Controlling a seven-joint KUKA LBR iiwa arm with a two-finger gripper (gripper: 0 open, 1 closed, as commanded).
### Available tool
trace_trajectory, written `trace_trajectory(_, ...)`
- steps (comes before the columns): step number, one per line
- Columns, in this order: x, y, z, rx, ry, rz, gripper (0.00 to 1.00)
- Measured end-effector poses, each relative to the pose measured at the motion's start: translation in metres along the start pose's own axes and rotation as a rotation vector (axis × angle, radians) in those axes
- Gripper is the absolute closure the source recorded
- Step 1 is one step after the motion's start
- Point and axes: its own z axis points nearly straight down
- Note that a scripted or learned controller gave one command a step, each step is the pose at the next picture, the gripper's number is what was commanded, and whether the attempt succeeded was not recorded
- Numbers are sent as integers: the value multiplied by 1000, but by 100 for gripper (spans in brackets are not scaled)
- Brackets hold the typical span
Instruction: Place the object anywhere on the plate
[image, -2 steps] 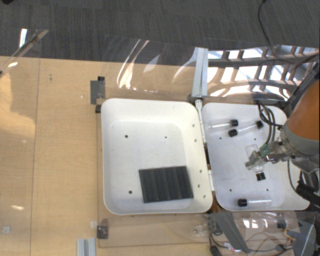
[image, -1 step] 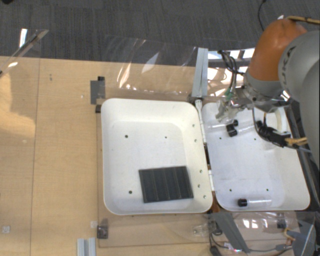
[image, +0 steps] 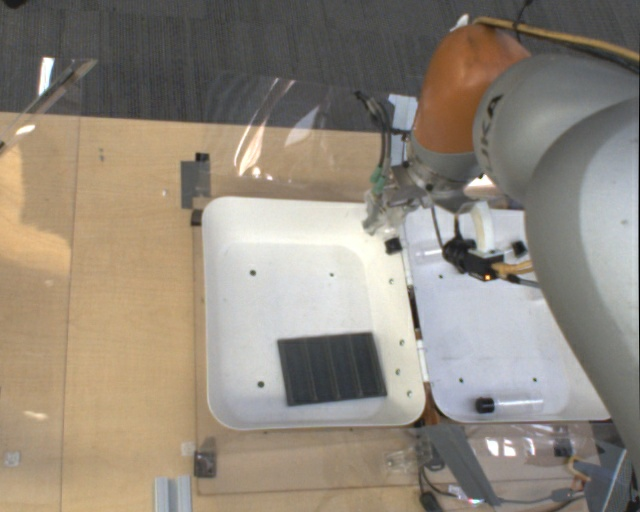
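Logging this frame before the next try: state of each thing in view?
Dark ribbed plate: flat in the left bin, near its front edge, nothing on it.
Left bin: holds the plate.
Right bin: partly covered by the arm.
Gripper: over the rim between the bins, at their far end.
Small black object: lying in the right bin, near its front edge.

The bench (image: 100, 330) is made of light brown wood and its top looks smooth. Behind it, at the top of the view, the floor (image: 220, 45) is dark grey carpet with thin lines in it. A clear plastic sheet (image: 270, 120) stands along the far side of the bench, and bright light shines off it in white streaks. Small metal brackets (image: 196, 182) sit on the wood. Some wires (image: 450, 490) lie near the front edge.
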Motion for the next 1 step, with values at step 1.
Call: trace_trajectory(1, 60, 21, -1, -2, 0, -132, 100)
